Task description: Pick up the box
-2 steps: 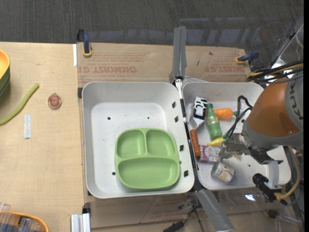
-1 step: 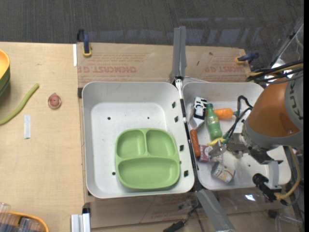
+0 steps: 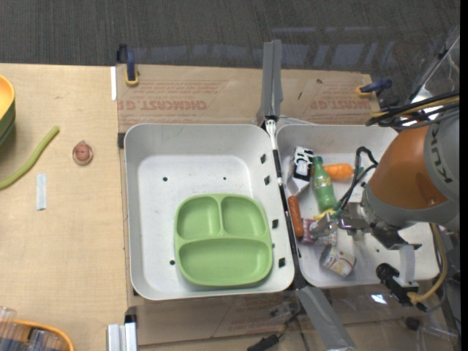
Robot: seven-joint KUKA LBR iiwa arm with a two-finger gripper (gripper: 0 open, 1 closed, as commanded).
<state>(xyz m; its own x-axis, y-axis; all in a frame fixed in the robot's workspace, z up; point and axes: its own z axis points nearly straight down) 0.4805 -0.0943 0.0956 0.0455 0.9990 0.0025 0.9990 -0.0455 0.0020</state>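
Green divided plate (image 3: 223, 240) in the left bin (image 3: 146, 196), right bin (image 3: 311, 273) crowded with green bottle (image 3: 323, 185), carrot (image 3: 338, 171), small box (image 3: 303, 163) at its far left, arm (image 3: 409, 178) over its right side, gripper (image 3: 333, 221) low among crumpled packets (image 3: 336, 258)

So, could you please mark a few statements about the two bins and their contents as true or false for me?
1. The green divided plate lies in the left bin. True.
2. The green bottle lies in the left bin. False: it lies in the right bin, beside the orange carrot-like item.
3. The arm reaches over the right bin. True.
4. The small box stands on the green plate. False: it lies on the right bin's floor, near the front wall.
5. A red sausage-like item lies along the right bin's left wall. True.
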